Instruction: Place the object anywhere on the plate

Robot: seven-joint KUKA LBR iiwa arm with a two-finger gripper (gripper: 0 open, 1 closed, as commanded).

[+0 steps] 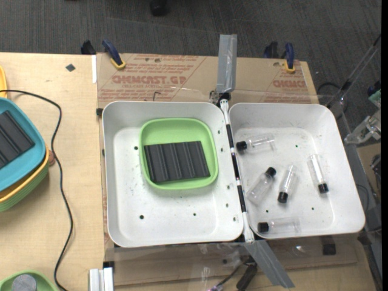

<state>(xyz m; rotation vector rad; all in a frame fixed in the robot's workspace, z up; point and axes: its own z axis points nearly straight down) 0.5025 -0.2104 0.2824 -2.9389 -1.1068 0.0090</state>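
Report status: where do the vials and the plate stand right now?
Five capped vials loose in right bin. Green plate in left bin, bearing a dark ridged insert. No vial on plate yet.

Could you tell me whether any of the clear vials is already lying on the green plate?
No, the green plate carries a dark ribbed insert, and the vials lie in the right bin.

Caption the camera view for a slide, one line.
Green plate with a dark ridged insert in the left bin; five clear black-capped vials scattered in the right bin.
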